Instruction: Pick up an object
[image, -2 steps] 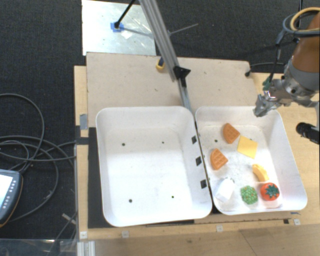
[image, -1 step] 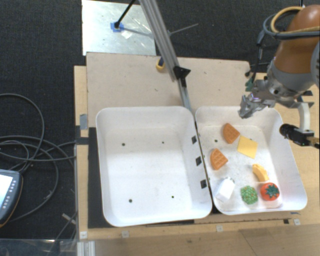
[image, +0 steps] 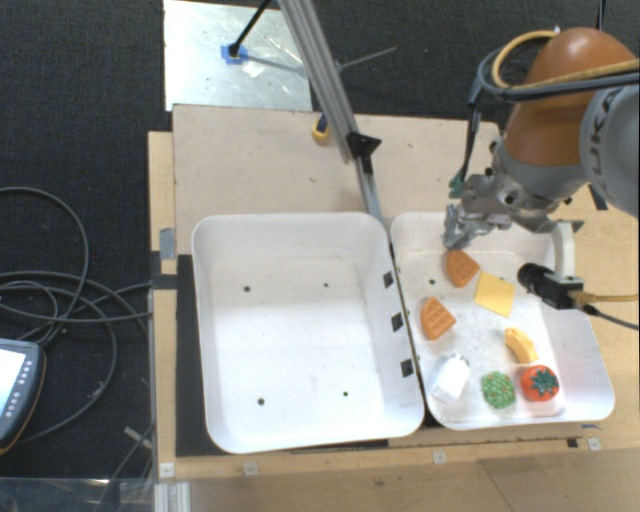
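Tool (image: 458, 237) | grip state unclear | orange waffle piece (image: 461, 268) just below it

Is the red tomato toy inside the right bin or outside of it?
Inside. The red tomato toy lies on the floor of the right bin, in its near right corner, next to a green toy.

A tan bench (image: 250, 160) bears two white bins (image: 300, 330) side by side.
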